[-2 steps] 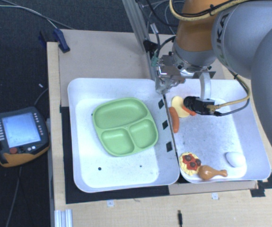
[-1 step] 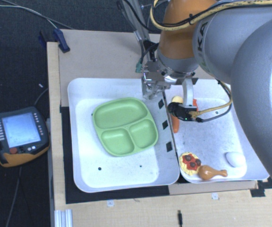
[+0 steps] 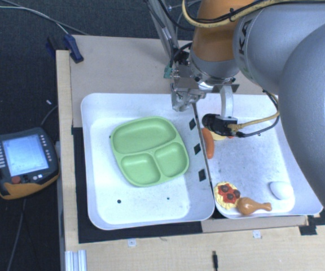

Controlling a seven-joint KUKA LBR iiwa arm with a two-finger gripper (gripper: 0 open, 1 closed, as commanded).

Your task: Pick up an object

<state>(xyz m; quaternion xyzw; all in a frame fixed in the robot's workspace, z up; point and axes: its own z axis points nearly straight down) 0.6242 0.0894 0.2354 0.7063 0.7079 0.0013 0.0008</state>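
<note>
Wooden bench (image 3: pixel 123 66) holds the scene. Gripper (image 3: pixel 183 101) hangs over the top right of left bin (image 3: pixel 95 168); claw state cannot be told. Toy carrot (image 3: pixel 209 143) lies upper left in right bin (image 3: pixel 253 162). Pendant (image 3: pixel 21 160) text unreadable.

Grey arm (image 3: pixel 289 49) reaches from the right, end effector (image 3: pixel 184 99) pointing down.

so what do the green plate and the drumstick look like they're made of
Green divided plate: likely moulded plastic, satin finish; even colour, soft rounded compartment ridges. Toy drumstick: probably plastic or rubber, slightly glossy; smooth brown surface with a pale highlight.
</note>
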